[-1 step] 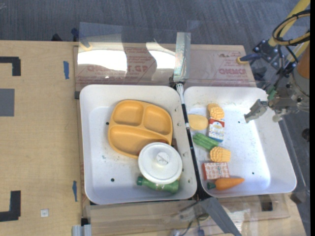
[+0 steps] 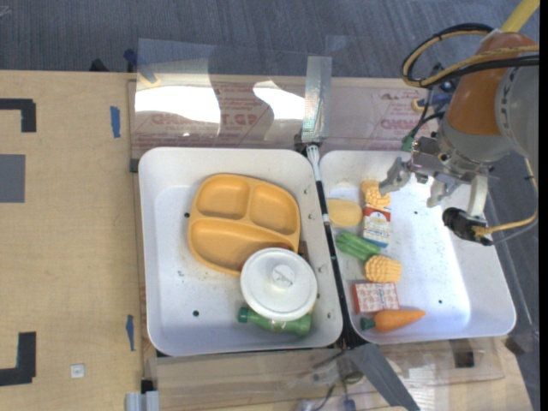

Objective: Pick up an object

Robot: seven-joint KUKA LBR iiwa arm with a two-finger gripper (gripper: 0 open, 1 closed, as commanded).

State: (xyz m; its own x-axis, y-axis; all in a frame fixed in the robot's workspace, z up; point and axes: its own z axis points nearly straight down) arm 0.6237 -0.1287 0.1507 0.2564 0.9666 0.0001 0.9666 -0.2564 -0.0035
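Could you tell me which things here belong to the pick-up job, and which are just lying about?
Job in hand, right bin:
tool
small carton
corn cob
carrot
green pod

Lying about, left bin:
yellow divided plate
white lidded bowl

White lidded bowl (image 2: 278, 282): covers near corner of yellow divided plate (image 2: 244, 221) and most of a green item (image 2: 276, 320) just below it; only the green item's lower edge shows, kind can't be told.

Right of the bowl, small red-and-white packet (image 2: 376, 297): print too small to read. Same for carton (image 2: 377, 225) above it.

Arm (image 2: 488, 110), far right of the bowl: cut off by right edge. Gripper (image 2: 419, 181) fingertips blur against white bin (image 2: 445, 255); spread can't be judged.
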